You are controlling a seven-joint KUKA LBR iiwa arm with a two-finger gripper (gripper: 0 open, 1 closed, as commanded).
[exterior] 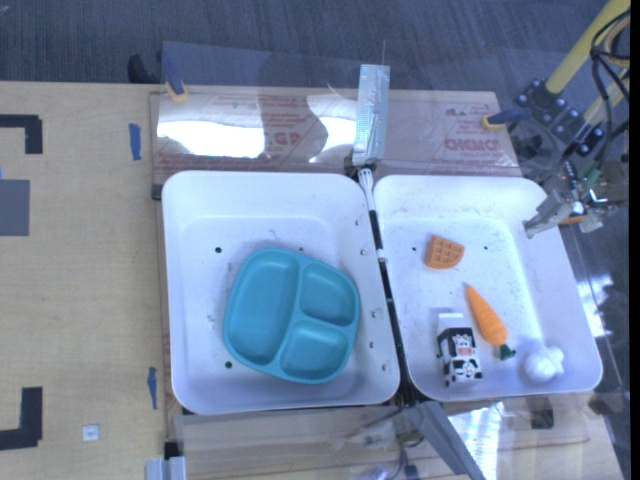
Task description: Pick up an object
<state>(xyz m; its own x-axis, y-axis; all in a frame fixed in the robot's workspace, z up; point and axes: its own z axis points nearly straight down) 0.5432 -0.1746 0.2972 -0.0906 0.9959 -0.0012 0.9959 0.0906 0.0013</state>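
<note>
- Inside the right bin [560,268] you have four small things: an orange waffle [444,252], a toy carrot [487,317], a black-and-white cow carton [459,353] and a white ball [544,365].
- Your gripper [548,218] sits at that bin's upper right rim; whether it is parted or closed, you cannot tell.
- Nearest lies the carrot, below and left of the gripper, its long axis slanting from upper left down to lower right.
- White bin floor surrounds each piece; the carton lies just beside the carrot.
- Left bin [190,218] holds a blue divided plate [290,313], well apart.
</note>
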